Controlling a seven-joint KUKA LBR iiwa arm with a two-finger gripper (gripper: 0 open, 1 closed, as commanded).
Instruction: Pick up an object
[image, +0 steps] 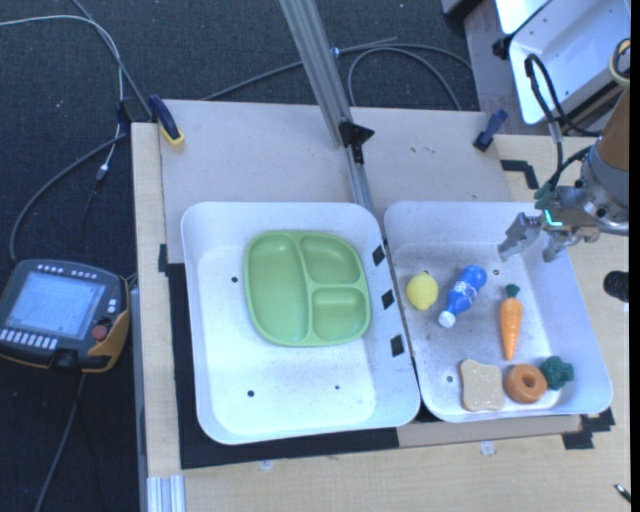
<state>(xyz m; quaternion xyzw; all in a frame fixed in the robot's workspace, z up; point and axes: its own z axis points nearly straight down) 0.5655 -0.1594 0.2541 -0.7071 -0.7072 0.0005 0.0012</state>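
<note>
Near edge of right bin: a slice of toast, a glazed doughnut just beside it, and a dark green broccoli piece touching the doughnut's far-right side.
Middle of right bin: a toy carrot lying lengthwise with its green top toward the far side; left of it a small blue-and-white bottle lying tilted, cap end toward the near-left; a yellow lemon just beside the bottle, close to the bin's left wall.
Left bin: a light green divided plate with three compartments, lying flat in the far half.
Hand: hovers over the far-right part of the right bin, beyond the carrot and apart from every toy; two grey fingers point down and leftward, and nothing sits between them. They look spread, though the view is blurred there.
Arm: comes in from the right edge, wrist bent down toward the bin, cables looping above it.
Tabletop: pale board beyond the bins, with a metal post rising from its far middle.
Far left, off the tabletop: a teach pendant on the dark floor.
</note>
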